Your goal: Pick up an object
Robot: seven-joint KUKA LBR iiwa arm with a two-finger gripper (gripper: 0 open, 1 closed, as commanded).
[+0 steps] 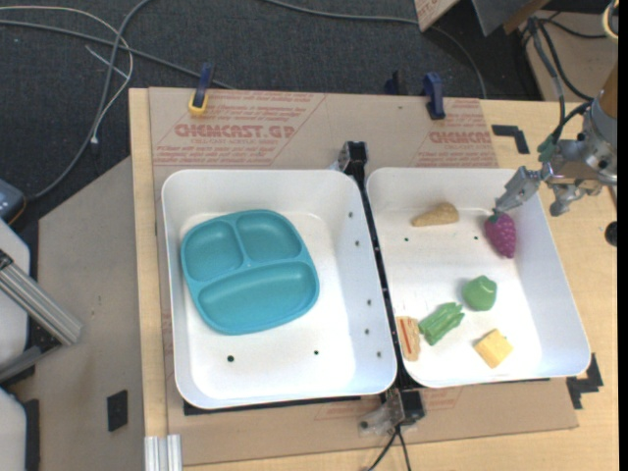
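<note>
Over the far right corner of the right bin point(437, 263): gripper point(535, 204), hanging from the grey arm point(599, 135) that comes in from the right. Fingers point(514, 192) spread apart, with nothing between them; left fingertip just above and beside the purple grape bunch point(500, 234), contact too close to call.

In the right bin, six small things:
- purple grape bunch near the far right wall
- tan bread-like piece point(435, 215) to its left, toward the far side
- round green item point(480, 292) about mid-bin, nearer than the grapes
- longer green vegetable point(441, 322) just near and left of that, the two close but apart
- red and white striped piece point(408, 337) against the left wall, touching or almost touching the green vegetable
- yellow block point(493, 347) toward the near right, well apart from the grapes

In the left bin point(334, 224): a teal divided plate point(250, 268), lying flat, left of centre.

Under both bins: a brown cardboard sheet point(294, 130), pinned at the far edge by two blue clamps point(203, 86). Beyond that, on the dark floor, loose pale cables point(118, 37)
</note>
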